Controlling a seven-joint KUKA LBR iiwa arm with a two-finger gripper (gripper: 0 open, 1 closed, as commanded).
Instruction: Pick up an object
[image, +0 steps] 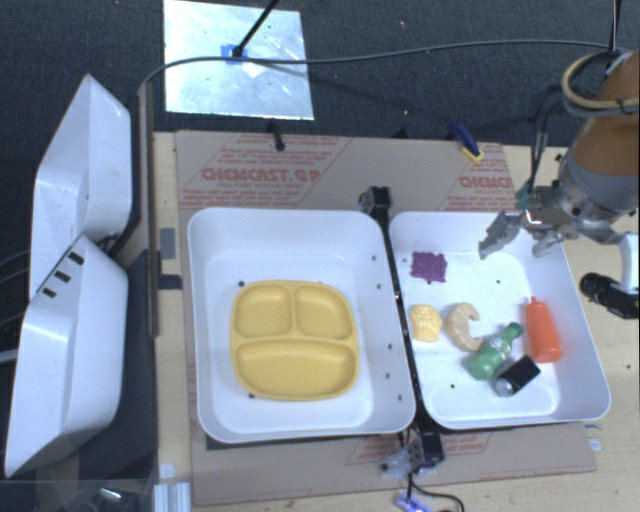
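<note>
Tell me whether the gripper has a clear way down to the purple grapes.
Probably yes: the purple grapes lie alone on bare bin floor, and the open gripper hangs just to their right with nothing between.

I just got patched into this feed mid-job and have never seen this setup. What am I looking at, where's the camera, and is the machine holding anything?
One fixed camera looks down at a slant on two white bins. The grey and orange robot arm reaches in from the right; its end effector hovers open over the right bin, holding nothing. That bin contains a purple piece, a yellow corn piece, a beige curved piece, a green bottle, an orange bottle and a small black item. The left bin holds a yellow divided plate.
</note>
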